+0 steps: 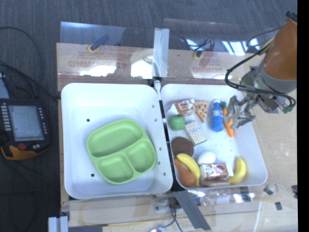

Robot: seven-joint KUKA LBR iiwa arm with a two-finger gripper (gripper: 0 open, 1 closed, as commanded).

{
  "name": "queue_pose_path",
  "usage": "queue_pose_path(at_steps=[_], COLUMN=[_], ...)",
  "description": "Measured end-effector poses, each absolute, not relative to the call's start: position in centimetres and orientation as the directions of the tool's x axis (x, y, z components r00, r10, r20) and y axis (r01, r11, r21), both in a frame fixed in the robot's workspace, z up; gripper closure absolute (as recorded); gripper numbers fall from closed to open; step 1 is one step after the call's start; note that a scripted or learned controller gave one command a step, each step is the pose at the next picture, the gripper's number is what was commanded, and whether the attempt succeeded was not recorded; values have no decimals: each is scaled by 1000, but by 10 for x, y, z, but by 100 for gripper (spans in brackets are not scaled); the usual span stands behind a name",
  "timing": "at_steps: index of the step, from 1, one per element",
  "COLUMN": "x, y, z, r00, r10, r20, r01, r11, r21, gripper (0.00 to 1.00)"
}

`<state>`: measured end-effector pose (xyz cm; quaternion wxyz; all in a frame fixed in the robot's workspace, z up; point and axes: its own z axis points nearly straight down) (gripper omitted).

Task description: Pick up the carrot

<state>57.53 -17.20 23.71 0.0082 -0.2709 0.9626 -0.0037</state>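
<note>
Two white bins side by side; left bin (pixel 77 105) holds a green tray (pixel 121 150), right bin (pixel 253 144) is crowded with toy food. Arm (pixel 282 52) enters from 3 o'clock. Your gripper (pixel 240 114) sits over the right bin's upper right area; whether it is wide or narrow, you cannot tell. Carrot (pixel 229 125): small orange piece just right of the blue bottle (pixel 217 115), directly under the gripper, at its 7 o'clock. Long axis runs roughly 12 to 6. Looks touching or nearly so; a hold isn't confirmed.
</note>
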Motion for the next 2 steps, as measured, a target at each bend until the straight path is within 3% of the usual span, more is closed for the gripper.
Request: queue_pose_path(at_steps=[1,2], x=[537,527], y=[-144,-107], z=[92,231], r00=[-859,-698], r10=[-512,-716], r20=[-10,-8], r01=[-512,-716], r11=[859,698], r21=[-7,-9], gripper=[100,100])
